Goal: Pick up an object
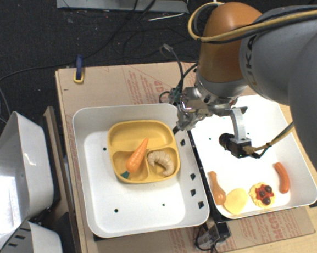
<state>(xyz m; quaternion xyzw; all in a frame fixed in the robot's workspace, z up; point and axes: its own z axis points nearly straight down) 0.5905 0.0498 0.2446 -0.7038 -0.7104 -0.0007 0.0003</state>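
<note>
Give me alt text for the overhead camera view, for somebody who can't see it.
A grey robot arm reaches from the right over the right white bin, which holds a drumstick, a yellow disc, a small pizza and a sausage. The left white bin holds a yellow divided plate with a carrot and a shrimp.

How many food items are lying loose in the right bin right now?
4: a drumstick at lower left, a yellow round piece beside it, a small pizza, a sausage at right. The arm may hide others.
</note>
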